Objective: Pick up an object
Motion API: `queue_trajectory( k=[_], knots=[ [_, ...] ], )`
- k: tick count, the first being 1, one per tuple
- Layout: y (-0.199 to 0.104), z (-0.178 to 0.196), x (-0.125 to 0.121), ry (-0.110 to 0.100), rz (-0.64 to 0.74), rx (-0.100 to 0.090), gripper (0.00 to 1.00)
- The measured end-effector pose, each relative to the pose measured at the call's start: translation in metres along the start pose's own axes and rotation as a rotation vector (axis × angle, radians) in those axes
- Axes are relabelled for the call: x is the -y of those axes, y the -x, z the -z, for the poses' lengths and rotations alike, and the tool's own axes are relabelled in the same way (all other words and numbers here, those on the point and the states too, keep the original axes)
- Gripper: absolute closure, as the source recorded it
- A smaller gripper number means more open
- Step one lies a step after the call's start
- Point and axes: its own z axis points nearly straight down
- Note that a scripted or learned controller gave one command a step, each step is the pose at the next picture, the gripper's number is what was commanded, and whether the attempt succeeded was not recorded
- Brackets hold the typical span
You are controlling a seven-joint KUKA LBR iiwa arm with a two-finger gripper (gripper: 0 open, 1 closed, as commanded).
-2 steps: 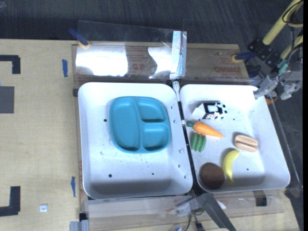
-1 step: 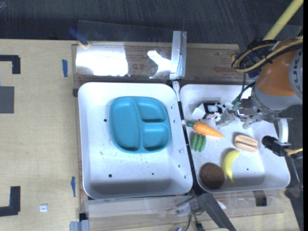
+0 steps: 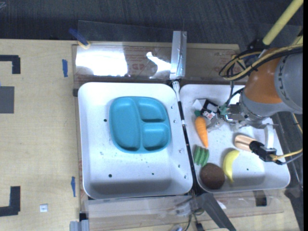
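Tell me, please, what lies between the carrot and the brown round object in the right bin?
In the camera view, a small green object lies between the carrot above it and the brown round object below it, in the right bin.

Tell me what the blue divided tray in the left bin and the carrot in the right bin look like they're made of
The blue tray looks like moulded plastic with a smooth matte finish: one even colour, rounded edges and soft raised dividers. The carrot is probably a plastic toy: its orange is flat and uniform, the surface smooth, with a small green cap at the top. The picture cannot rule out rubber or foam for it.
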Motion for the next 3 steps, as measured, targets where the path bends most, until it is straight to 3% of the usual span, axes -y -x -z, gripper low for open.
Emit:
queue_trajectory(
  k=[1, 2, 3],
  knots=[
    [-0.012, -0.011, -0.047, -0.005, 0.008, 0.000, 0.00],
    [-0.011, 0.000, -0.046, -0.008, 0.009, 0.000, 1.00],
    [-0.098, 0.092, -0.058, 0.002, 0.032, -0.002, 1.00]
  ],
)
